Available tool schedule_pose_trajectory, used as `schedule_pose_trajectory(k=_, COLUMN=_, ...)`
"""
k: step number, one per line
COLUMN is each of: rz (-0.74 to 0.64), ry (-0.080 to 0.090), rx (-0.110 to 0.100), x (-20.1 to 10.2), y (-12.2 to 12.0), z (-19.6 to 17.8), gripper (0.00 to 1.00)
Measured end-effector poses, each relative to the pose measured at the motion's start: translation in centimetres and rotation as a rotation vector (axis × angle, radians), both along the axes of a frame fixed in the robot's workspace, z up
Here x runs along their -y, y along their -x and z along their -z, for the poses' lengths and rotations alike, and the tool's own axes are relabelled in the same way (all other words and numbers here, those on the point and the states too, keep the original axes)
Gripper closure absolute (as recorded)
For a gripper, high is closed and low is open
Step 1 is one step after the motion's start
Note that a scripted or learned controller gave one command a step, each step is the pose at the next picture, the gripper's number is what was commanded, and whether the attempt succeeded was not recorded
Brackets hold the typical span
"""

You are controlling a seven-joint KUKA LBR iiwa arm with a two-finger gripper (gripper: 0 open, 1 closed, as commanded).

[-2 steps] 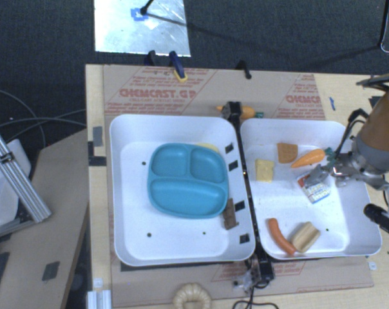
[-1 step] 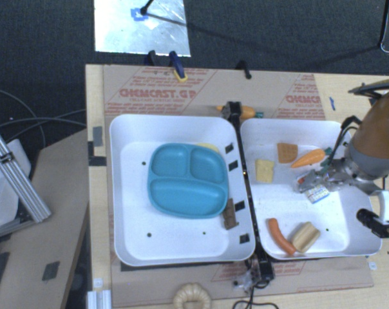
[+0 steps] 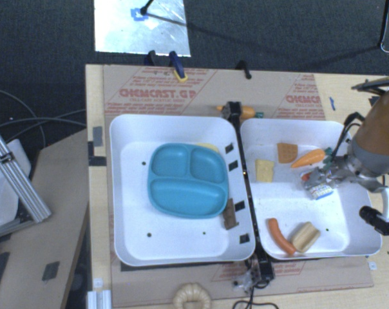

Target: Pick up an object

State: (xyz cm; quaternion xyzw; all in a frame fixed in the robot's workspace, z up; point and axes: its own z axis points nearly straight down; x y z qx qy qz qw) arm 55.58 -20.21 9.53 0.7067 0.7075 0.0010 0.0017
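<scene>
Tool (image 3: 318,184) sits low in the right bin (image 3: 355,237), just below the carrot (image 3: 308,158); its grip state is indiscernible.

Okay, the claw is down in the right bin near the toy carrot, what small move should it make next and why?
Probably ease the claw a little up and left toward the carrot, then lower it. The claw sits in the right bin just below the carrot's thicker end, near a small pale item, and nothing visibly sits between its tips. Whether it is open is unclear.
</scene>
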Motion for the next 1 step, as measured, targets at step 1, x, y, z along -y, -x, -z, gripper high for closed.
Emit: schedule_pose_trajectory(k=1, rz=-0.003, ry=0.002, rx=0.004, x=0.35, y=-0.95, z=-6.12, gripper=1.00)
